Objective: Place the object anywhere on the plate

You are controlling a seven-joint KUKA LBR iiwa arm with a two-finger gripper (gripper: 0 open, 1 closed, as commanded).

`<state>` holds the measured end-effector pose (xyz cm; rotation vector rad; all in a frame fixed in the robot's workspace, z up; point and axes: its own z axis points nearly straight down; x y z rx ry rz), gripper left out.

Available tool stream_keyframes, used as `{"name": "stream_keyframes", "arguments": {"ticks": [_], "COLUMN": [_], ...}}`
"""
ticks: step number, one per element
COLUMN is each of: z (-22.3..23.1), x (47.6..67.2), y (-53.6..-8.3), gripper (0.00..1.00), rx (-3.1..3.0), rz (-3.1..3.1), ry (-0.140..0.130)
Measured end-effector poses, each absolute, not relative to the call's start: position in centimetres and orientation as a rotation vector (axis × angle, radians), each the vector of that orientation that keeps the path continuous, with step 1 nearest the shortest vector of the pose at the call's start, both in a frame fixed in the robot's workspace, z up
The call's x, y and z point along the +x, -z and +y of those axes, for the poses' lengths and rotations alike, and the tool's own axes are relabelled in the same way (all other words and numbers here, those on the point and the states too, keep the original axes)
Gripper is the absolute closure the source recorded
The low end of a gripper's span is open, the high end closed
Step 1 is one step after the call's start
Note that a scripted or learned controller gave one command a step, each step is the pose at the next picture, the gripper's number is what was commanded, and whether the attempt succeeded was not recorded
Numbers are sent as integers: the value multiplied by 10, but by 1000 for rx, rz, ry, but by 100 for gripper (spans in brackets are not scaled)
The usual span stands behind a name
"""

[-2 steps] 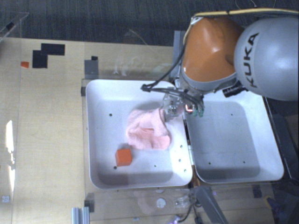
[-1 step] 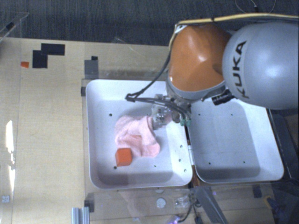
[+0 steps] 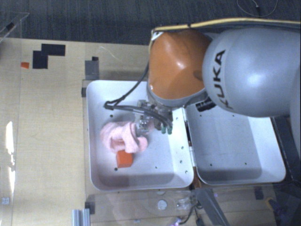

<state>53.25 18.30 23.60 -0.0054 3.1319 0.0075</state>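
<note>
A pale pink plate-like shape (image 3: pixel 112 134) lies in the left half of the left white bin (image 3: pixel 96 173). A pink curled object (image 3: pixel 135 142) rests against its right side. Just below them an orange block (image 3: pixel 124 160) sits on the bin floor, touching the pink shapes. My gripper (image 3: pixel 151 124) hangs over the middle of the left bin, right above the pink curled object's upper right edge. The orange-banded wrist (image 3: pixel 176 72) hides the bin's upper right part. Whether anything is held cannot be seen.
The right white bin (image 3: pixel 235 168) lies beside the left one, its upper half covered by the grey arm (image 3: pixel 254 69). A black cable (image 3: pixel 123 98) loops from the wrist over the left bin. Black markers (image 3: pixel 47 54) sit on the bench at far left.
</note>
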Motion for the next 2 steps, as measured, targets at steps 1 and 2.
{"name": "stream_keyframes", "arguments": {"ticks": [1, 2], "z": [223, 223], "x": [502, 502], "y": [-227, -228], "gripper": [100, 0], "rx": [-6, -5], "rz": [3135, 3134], "ry": [-7, -7]}}
